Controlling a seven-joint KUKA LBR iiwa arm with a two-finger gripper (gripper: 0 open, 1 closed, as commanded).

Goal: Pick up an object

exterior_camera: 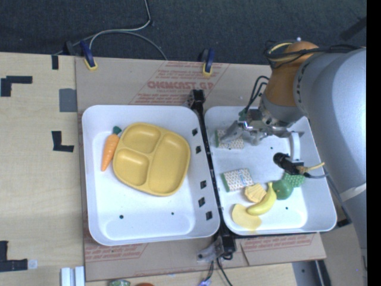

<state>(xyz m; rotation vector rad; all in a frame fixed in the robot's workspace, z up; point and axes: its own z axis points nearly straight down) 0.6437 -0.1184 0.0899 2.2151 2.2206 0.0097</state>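
Nothing had been lifted yet. The left white bin held an orange plastic carrot at nine o'clock of a yellow divided plate. In the right white bin, the gripper pinched a pale patterned sponge; a second patterned sponge, a yellow banana and a green toy lay toward six o'clock.

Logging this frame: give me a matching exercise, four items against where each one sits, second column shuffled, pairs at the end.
Items:
1. carrot
2. yellow tray
3. banana
4. gripper

Places:
A. right bin, near the front
B. upper part of the right bin
C. middle of the left bin
D. left bin, at the tray's left edge

Pairs: 1-D, 2-C, 3-A, 4-B
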